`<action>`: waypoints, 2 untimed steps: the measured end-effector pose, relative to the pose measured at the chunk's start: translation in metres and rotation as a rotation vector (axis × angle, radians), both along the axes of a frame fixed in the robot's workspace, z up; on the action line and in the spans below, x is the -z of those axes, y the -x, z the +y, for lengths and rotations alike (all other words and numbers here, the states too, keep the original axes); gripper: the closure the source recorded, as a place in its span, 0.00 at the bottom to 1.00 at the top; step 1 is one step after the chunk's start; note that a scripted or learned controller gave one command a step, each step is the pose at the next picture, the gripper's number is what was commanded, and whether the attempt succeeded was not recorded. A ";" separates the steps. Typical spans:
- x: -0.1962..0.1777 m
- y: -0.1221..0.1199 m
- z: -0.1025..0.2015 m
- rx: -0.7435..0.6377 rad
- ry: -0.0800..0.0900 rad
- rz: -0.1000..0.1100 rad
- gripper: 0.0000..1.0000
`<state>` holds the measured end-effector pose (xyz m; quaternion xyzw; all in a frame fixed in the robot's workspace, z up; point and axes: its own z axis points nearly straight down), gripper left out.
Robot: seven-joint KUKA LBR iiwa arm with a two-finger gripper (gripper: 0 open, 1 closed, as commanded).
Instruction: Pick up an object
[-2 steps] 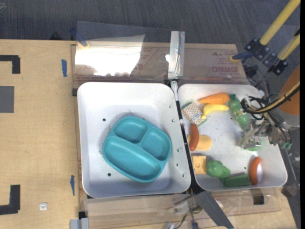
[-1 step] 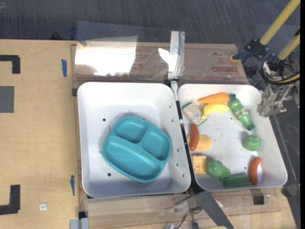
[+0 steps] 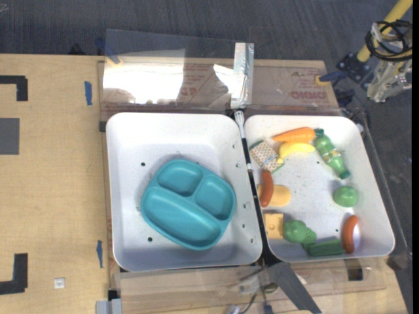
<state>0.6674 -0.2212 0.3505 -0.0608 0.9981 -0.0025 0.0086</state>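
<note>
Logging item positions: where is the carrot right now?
The carrot lies in the right bin, near its far edge, just above the banana.

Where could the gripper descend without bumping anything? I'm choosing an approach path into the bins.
Right bin: the bare middle, bordered by the hot dog, green bottle, green ball and broccoli. Left bin: floor left of the teal tray. The right bin's rim is crowded.

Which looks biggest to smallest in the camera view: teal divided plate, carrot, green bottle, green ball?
1. teal divided plate, by far the largest.
2. carrot and green bottle: they look about alike in length, so I won't rank them.
3. green ball, the smallest.
</note>
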 end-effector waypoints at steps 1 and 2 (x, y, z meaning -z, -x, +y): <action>-0.081 -0.001 -0.001 -0.332 0.003 0.003 1.00; -0.110 -0.001 0.000 -0.630 0.006 0.005 1.00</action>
